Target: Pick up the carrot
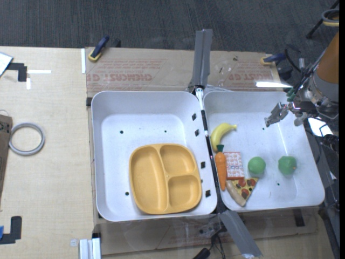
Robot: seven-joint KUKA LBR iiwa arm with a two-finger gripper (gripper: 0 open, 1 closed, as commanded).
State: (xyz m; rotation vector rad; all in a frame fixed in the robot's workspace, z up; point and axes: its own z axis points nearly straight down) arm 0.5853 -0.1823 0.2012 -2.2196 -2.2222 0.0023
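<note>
My gripper (285, 114) hangs over the right bin (307, 196), jaws apart and holding nothing

The carrot (220, 170) lies along that bin's left wall, just below the banana (221, 133) and touching the small red-and-white box (233, 164); the pizza slice (241, 190) sits below the box, with two green balls (256, 165) further right, well apart from me

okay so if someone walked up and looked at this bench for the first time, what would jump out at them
Probably the yellow divided plate, large and bright in the left bin. Next, the cluster of toy food in the right bin: the orange carrot lies along its left wall below a banana, beside a pizza slice, with two green balls further right. The gripper hangs over that bin's far right part, apart from the carrot.
</note>
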